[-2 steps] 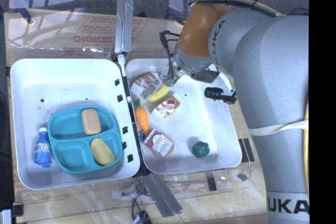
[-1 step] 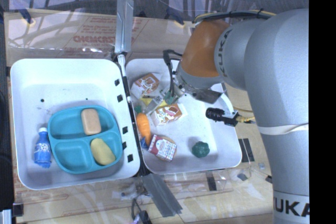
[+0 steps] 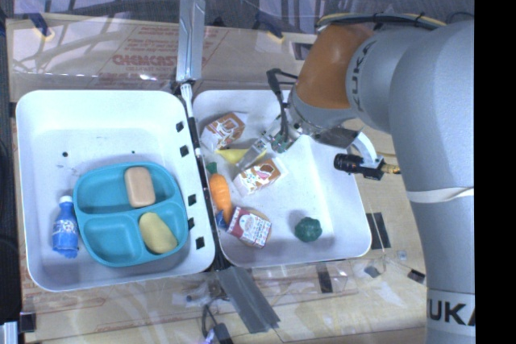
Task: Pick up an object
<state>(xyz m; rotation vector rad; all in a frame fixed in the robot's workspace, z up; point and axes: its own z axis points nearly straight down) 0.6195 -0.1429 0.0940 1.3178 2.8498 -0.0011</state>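
A: Printed card, small snack carton [image 3: 260,173] in right bin [image 3: 343,242], under pincer [image 3: 262,147]. Light, crushable, probably slick.
B: Best taken across narrow edges, gently. Pincer state: cannot tell, tips blurred against carton.

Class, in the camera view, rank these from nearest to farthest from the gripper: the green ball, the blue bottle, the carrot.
Measured from the gripper in the right bin:
1. Carrot, at the right bin's left wall, nearest.
2. Green ball, at the right bin's front, a little farther.
3. Blue bottle, far side of the left bin, farthest.
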